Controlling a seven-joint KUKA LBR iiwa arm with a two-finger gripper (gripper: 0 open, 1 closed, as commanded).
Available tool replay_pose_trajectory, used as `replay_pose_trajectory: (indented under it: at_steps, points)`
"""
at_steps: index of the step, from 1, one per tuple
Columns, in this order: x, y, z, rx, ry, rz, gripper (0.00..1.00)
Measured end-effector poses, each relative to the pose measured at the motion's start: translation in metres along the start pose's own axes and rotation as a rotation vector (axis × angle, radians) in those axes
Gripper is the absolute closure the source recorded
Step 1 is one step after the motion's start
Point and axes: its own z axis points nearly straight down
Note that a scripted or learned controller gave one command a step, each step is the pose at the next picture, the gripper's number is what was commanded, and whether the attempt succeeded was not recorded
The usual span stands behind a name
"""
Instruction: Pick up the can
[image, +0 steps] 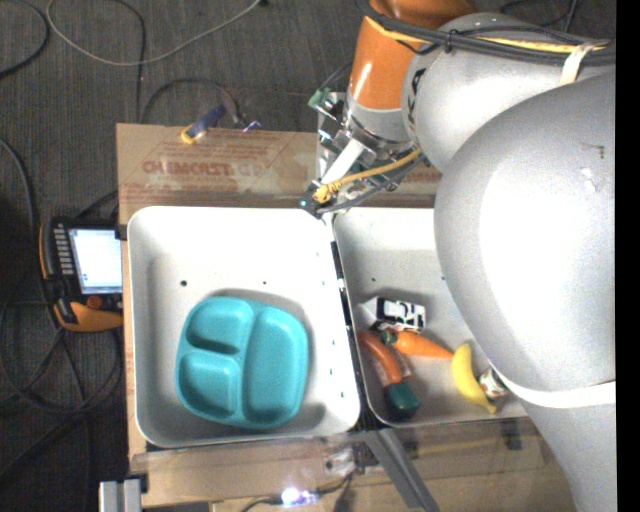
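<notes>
A: Where is your end effector (327, 190) right now?

B: It sits above the far rim where the two shallow white bins meet, below the orange band of the grey arm (520, 200). You cannot tell from this view whether it is open or closed.

A: And the can?

B: Look at the right white bin (400, 250). A small metallic object (491, 384) peeks out just beside the yellow banana (464, 372), mostly hidden under the arm; whether it is the can, you cannot tell. Near it lie an orange carrot (420, 345), a dark green object (403, 401) and a small black-and-white item (401, 312).

A: The left white bin (160, 250)?

B: It holds a teal divided plastic plate (243, 362).
</notes>
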Motion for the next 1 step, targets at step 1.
replay_pose_trajectory:
  at_steps: [1]
  points:
    - [-0.0004,0.0001,-0.0082,-0.001,-0.006,-0.001,1.00]
